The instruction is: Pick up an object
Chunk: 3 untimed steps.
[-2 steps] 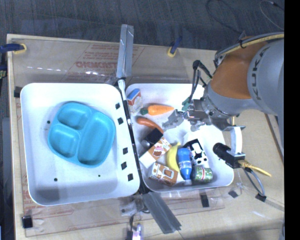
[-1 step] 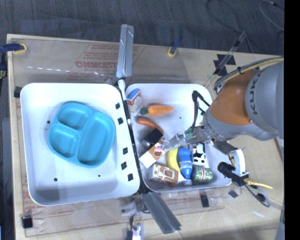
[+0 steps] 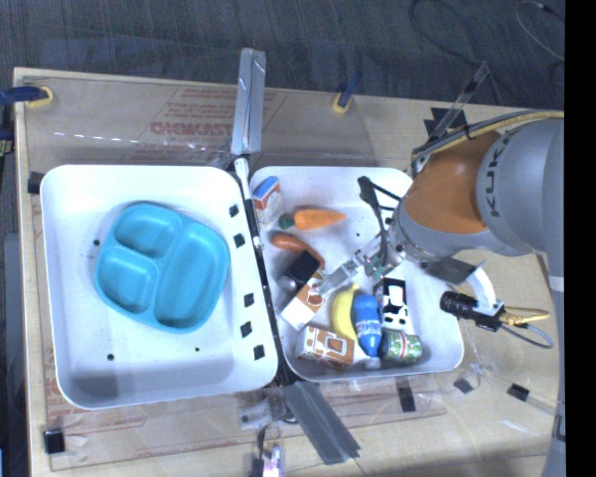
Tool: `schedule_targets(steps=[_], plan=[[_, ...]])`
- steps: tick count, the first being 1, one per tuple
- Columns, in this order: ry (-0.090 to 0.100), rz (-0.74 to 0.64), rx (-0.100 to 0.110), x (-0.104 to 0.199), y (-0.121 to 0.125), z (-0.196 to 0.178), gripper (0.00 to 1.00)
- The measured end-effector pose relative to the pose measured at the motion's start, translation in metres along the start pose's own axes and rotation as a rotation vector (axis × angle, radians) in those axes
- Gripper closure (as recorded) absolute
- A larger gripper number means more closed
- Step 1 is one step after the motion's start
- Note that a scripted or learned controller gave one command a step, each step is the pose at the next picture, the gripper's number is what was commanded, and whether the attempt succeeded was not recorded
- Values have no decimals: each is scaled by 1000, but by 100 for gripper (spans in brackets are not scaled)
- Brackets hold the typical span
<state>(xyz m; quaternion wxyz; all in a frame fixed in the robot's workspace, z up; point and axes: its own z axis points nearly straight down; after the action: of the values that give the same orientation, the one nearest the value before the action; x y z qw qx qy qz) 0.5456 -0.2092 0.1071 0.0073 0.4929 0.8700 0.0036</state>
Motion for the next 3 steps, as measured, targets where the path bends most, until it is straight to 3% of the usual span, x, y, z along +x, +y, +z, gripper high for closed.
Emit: schedule_targets(steps=[1, 2, 3], plan=[[7, -78, 12, -43, 82, -59, 0], [-8, -209, -1, -22, 85, 6, 0], [-13, -214, -2, -24, 86, -6, 100]])
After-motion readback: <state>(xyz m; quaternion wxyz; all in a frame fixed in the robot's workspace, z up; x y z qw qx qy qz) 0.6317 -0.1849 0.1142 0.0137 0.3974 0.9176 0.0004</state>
